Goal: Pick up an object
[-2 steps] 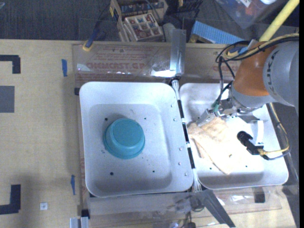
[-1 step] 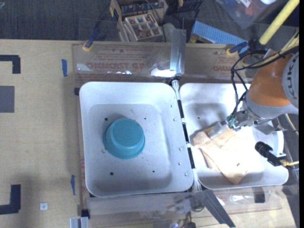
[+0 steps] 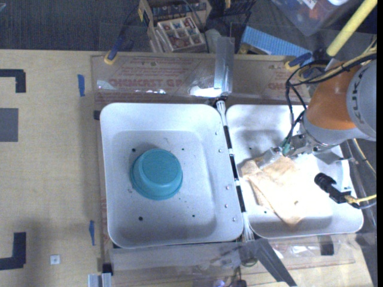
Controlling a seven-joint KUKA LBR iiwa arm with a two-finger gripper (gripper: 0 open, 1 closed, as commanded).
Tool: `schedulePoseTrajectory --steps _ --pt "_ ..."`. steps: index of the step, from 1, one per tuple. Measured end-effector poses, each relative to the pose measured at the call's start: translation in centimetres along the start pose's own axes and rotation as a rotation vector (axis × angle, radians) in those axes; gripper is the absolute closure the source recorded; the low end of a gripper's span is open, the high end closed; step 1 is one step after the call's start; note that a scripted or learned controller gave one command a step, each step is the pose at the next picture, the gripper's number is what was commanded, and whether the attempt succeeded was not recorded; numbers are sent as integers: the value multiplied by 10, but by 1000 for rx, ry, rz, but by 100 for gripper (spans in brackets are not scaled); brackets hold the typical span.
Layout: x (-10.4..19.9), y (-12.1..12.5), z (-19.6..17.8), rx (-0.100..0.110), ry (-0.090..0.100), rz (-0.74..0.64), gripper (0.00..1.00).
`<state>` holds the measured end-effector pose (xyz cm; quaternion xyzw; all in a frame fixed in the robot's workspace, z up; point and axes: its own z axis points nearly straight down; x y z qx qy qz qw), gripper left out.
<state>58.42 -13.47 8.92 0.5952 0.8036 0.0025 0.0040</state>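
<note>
A teal bowl lies upside down in the middle of the left bin. In the right bin lies a tan, flat, sponge-like piece, stretching from the bin's left wall toward its front. The arm comes in from the right with its orange band over the right bin. Its gripper is low over the far end of the tan piece, where a small grey-brown bit sits. Whether it touches the piece is unclear from above.
A metal divider runs between the two bins. A black fitting with a yellow cable lies at the right bin's right side. Boxes and clutter stand behind the bench. Wooden bench surface spreads to the left.
</note>
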Motion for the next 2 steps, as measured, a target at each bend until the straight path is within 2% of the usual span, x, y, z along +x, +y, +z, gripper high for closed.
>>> schedulePoseTrajectory --steps 1,2 --pt "0 2 -8 -3 1 2 100" --pt "39 52 -124 9 4 -179 100"
